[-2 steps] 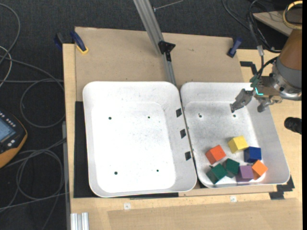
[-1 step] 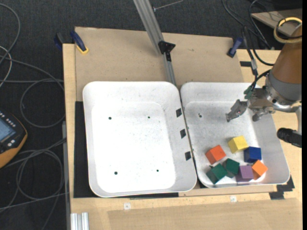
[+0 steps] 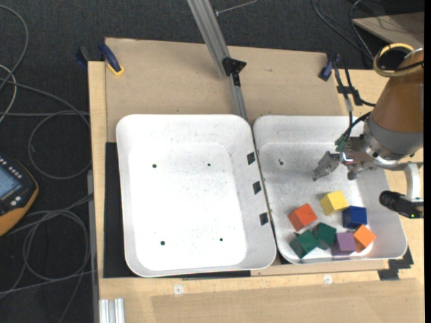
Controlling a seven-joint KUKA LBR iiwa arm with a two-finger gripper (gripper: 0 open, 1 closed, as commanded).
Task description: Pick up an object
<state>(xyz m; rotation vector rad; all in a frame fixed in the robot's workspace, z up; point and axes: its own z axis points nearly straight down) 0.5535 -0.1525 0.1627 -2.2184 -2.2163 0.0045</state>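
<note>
nearest the camera, at the near end of the right bin (image 3: 269, 140), sits a cluster of small blocks: two green blocks (image 3: 315, 238) touching each other, a purple block (image 3: 345, 241) beside them, and an orange block (image 3: 364, 235) at the right end against the near rim. slightly farther back lie a red-orange block (image 3: 303, 215), a yellow block (image 3: 333, 202) and a blue block (image 3: 355, 216). the blocks crowd into this near right corner, probably because the bin floor or previous drops gather them there; tight packing leaves little finger clearance between neighbours. the yellow and red-orange blocks stand at the open edge of the group and look like the easiest candidates for the task.

the left bin (image 3: 135, 180) lies just beside the right one, their rims meeting along a central divide. a metal bar (image 3: 212, 36) slants in from the top of the view toward that divide.

the arm (image 3: 399, 106) reaches in from the right, orange band above the wrist, wrist angled down and toward the left. the gripper (image 3: 340, 169) hovers over the middle of the right bin, just beyond the yellow block and apart from all blocks. its two fingers are spread, with nothing between them. judged stage: approach, before descent onto a block.
</note>
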